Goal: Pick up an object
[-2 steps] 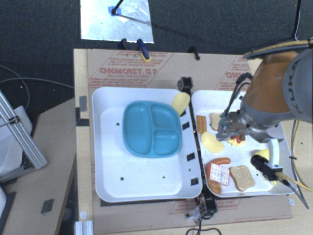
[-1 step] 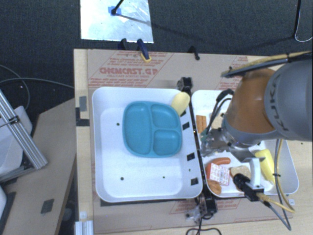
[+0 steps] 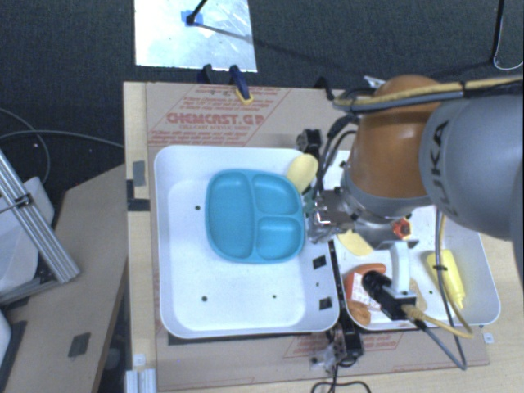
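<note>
Gripper (image 3: 315, 213) hung over seam between bins, at blue plate's (image 3: 252, 217) 3 o'clock edge; jaw state could not be told. Plate lay in left bin (image 3: 184, 301). Yellow object (image 3: 301, 170) at plate's 1 o'clock.

Even overhead light, glare on the foil sheet (image 3: 195, 21), slightly soft focus

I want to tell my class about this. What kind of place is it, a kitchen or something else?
Probably a robot lab, not a kitchen. A big grey and orange robot arm reaches over two white bins on a bench. The blue divided plate and yellow banana look like toys for grabbing practice, and cables run about.
</note>
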Robot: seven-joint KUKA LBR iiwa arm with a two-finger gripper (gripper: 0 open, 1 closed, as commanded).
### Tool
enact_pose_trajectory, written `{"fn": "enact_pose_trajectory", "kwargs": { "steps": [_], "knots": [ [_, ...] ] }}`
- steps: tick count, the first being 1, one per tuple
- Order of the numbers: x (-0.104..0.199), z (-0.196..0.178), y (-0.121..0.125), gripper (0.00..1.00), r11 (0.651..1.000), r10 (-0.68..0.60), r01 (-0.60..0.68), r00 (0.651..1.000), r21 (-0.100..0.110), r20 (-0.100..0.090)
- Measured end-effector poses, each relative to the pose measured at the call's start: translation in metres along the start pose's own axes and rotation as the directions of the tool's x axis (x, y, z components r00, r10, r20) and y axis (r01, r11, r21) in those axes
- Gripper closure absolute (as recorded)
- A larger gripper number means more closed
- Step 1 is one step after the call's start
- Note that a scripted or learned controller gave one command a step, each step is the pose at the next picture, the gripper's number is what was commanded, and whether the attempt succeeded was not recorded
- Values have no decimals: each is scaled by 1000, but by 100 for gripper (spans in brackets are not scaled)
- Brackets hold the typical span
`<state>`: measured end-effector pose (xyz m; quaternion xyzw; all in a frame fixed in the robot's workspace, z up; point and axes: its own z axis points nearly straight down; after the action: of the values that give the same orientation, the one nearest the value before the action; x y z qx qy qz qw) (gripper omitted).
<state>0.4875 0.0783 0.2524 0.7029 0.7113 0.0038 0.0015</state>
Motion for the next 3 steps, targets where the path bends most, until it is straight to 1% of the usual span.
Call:
{"fn": "enact_pose_trajectory", "kwargs": {
  "steps": [1, 2, 3],
  "knots": [
    [-5, 3, -1, 0, 1000, 9, -9, 1000, 6, 3],
    [44, 98, 63, 0, 1000, 3, -3, 1000, 6, 2],
    [41, 83, 61, 100, 1000, 5, -5, 1000, 6, 2]
  ]
}}
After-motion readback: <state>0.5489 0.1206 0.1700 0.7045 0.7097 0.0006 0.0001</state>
